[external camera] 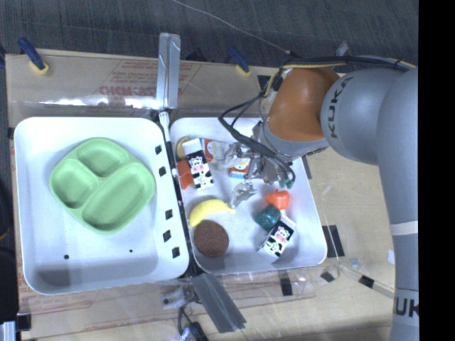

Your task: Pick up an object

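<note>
The right bin (313,222) holds several small items. A cow-patterned carton (200,172) stands at its left side, with an orange piece (185,180) beside it. Below them lie a yellow banana-like piece (210,209) and a brown round cookie (212,239). At the lower right lie an orange piece (279,199), a teal piece (268,219) and a second cow-patterned carton (277,240). My gripper (244,187) hangs low over the middle of this bin, between the yellow piece and the orange piece. Nothing shows in its grasp. The wrist hides the bin's upper right part.
The left bin (35,261) bears a green divided plate (103,183). A metal bar (168,73) rises between the bins at the back. Black cables (238,112) loop off the wrist over the right bin's far wall. Blue clamps (33,55) hold the bench cover.
</note>
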Available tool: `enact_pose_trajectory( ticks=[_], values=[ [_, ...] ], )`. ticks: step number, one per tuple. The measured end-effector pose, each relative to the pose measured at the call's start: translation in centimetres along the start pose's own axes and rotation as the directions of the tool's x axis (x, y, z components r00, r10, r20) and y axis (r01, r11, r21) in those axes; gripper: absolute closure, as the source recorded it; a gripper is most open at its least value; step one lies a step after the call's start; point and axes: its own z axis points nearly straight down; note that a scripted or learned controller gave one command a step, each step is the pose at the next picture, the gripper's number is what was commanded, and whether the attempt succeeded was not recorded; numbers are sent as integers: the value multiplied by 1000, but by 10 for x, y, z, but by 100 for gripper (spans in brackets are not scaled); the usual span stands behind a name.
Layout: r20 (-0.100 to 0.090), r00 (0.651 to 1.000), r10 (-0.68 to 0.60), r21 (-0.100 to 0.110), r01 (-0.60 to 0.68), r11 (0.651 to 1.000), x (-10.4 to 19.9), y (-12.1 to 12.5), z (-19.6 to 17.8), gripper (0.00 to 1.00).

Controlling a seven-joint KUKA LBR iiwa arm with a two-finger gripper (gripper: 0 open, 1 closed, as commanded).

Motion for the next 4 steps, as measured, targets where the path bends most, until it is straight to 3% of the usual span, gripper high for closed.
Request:
enact_pose_trajectory(
  ticks=[1,2,3,4],
  values=[
    [12,994,107,16,-107,994,4,43,-3,0],
    [0,972,236,1,-236,972,50,0,1,0],
    [2,938,347,0,-347,938,119,5,1,0],
    [4,997,-81,3,81,997,107,-48,-31,0]
  ],
)
